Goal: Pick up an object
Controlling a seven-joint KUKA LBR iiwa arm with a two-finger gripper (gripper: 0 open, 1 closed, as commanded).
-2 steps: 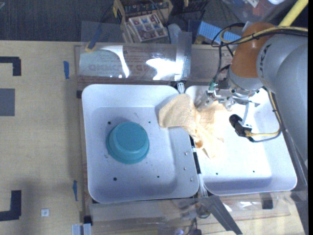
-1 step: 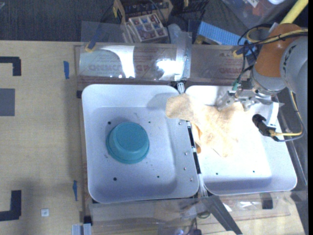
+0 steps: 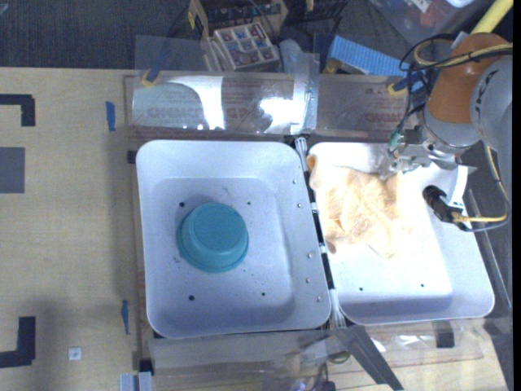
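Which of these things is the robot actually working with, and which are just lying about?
Part of the job:
- crumpled pale yellow cloth in the right white bin
- round teal plastic bowl, upside down in the left white bin
- gripper, at the cloth's far corner

Just lying about:
- blue ridged block beyond the bins
- box of small cartons

Bright overhead light, glare washing out the right bin (image 3: 456, 296), slightly soft focus.

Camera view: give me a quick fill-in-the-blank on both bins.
1. The round teal plastic bowl lies in the ____ white bin.
2. The crumpled pale-orange cloth lies in the ____ bin.
3. The gripper is over the cloth's far ____ corner.

Missing: left; right; right
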